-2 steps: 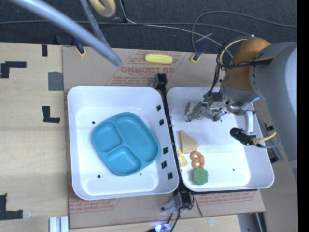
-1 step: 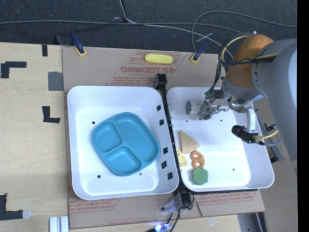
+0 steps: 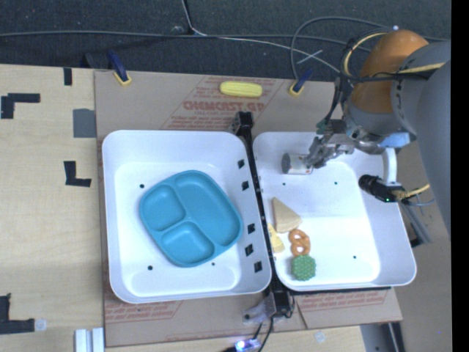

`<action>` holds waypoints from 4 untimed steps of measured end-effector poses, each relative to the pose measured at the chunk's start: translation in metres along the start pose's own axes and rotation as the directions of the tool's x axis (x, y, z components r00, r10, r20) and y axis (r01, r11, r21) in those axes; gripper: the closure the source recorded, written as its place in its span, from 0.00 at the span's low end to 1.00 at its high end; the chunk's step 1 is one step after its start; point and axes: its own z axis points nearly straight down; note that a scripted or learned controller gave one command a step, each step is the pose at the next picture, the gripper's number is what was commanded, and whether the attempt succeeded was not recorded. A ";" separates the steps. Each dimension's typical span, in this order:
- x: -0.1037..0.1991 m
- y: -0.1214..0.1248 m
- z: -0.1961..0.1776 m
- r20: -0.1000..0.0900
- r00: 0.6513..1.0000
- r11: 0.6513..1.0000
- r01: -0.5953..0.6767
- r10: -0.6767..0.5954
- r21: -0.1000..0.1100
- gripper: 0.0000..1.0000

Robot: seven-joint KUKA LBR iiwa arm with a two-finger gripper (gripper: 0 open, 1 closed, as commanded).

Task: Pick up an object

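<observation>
Right bin (image 3: 381, 266), front-left corner: we note four small toy foods bunched together — a tan wedge (image 3: 285, 215), a pretzel-like orange twist (image 3: 299, 240), a green knobbly piece (image 3: 303, 268), and a yellow bit (image 3: 275, 240) against the bin's left wall

The hand (image 3: 302, 163) sits over the far part of the same bin, well apart from the cluster; we cannot tell how its grasp is set, and we see nothing held in it

Left bin (image 3: 117, 218) carries a blue divided plate (image 3: 190, 217). A yellow banana-like item (image 3: 240, 89) lies on the table beyond the bins

Handling, our judgement: all four pieces look light and rigid, likely smooth plastic, so prone to skidding when nudged. The wedge offers flat sloping sides; grip across its narrow width. The green piece, rough-skinned and standing clear at the end of the row, seems the easiest take. The twist is thin and touches its neighbours; the yellow bit is crowded by the wall
</observation>
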 end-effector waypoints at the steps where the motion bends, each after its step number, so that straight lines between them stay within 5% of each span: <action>1: 0.004 -0.003 -0.057 0.000 1.000 1.000 0.000 0.000 -0.001 1.00; 2: 0.008 0.008 -0.111 0.001 1.000 1.000 0.000 0.000 -0.002 1.00; 4: 0.120 -0.002 -0.111 -0.001 1.000 1.000 0.004 -0.004 0.005 1.00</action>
